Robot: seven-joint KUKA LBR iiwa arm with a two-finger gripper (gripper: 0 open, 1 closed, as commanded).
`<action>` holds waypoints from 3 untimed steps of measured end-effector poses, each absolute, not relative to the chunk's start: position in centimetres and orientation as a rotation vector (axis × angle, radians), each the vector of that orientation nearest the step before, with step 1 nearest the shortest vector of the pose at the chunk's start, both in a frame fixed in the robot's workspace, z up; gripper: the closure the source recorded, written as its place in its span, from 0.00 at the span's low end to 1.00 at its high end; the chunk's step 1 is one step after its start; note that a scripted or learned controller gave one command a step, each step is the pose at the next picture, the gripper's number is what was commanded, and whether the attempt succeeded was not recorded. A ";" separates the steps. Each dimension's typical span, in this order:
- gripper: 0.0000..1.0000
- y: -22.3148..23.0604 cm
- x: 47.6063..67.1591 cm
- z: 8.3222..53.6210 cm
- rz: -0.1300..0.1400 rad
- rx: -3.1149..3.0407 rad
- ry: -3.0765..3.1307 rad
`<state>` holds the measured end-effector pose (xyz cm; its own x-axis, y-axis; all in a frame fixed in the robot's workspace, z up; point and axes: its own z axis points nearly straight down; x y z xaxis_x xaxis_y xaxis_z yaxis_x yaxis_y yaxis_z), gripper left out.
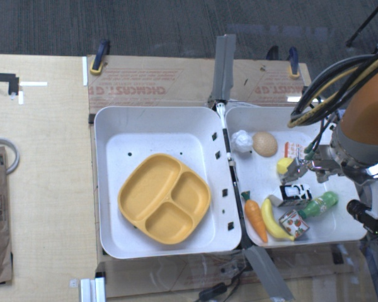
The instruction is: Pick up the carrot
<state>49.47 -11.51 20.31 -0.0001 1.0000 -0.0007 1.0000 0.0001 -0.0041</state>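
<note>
Overhead, at a slant, we see 2 shallow white bins side by side on a bench. The left bin point(106, 168) holds a yellow plate point(165, 198) w/ 3 compartments. The right bin point(340, 233) holds the clutter.

The carrot point(254, 219), orange w/ a green stub at its far end, lies in the right bin's front-left corner. It sits just beside the divider wall, tip pointing toward the front edge. A banana point(274, 222) lies alongside it, touching or nearly so. A small printed carton point(294, 224) and a green bottle point(320, 204) sit further right.

The grey arm w/ its orange band reaches in from the right. Its gripper point(300, 167) hangs over the middle of the right bin, near a small yellow fruit point(285, 166), prob. a lemon, and well apart from the carrot. Wrist hardware blocks the view, so we cannot tell how far open the gripper is. We make out nothing held in it.

We judge the step as approach: carrot not yet reached, no grasp begun. The next move calls for travel toward the front-left corner, then a descent lined up across the carrot's width. Room is tight, w/ the bin wall on 1 side and the banana on the other, so the grasp could catch the banana too.
</note>
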 end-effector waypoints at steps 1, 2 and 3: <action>0.00 -10.7 53.2 29.8 0.004 -2.114 -2.323; 0.00 -15.7 63.0 35.1 0.004 -1.966 -2.451; 0.00 -21.0 65.9 39.6 0.003 -1.610 -2.702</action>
